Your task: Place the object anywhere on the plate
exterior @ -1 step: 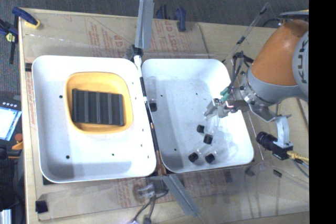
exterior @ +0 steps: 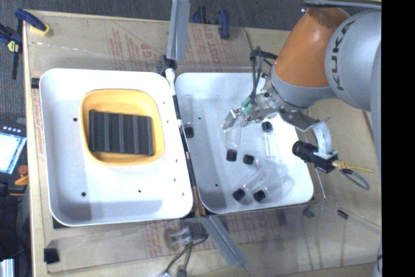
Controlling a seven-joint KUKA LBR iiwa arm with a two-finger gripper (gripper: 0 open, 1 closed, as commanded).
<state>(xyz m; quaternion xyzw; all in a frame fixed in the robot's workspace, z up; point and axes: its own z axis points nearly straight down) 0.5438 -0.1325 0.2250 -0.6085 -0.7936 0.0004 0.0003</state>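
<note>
Clear plastic vials point(exterior: 259, 181) with black caps lie loose in my right bin point(exterior: 214, 198); they look light, stiff, slick, best pinched across the barrel. Whether the end effector point(exterior: 249, 110) above them grips anything, I cannot tell. Left bin point(exterior: 58, 159) holds the yellow plate point(exterior: 123, 99).

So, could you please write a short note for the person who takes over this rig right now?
Gripper: low over the right bin, near its upper middle; whether anything is held cannot be judged.
Objects: several clear items with black caps lie in the right bin, mostly toward its lower part, hard to tell apart.
Plate: yellow, in the left bin, with a dark ridged insert on it.
Done: no clear item lies on the plate yet.
Left: pick one item, carry it to the left bin, set it on the plate.
</note>
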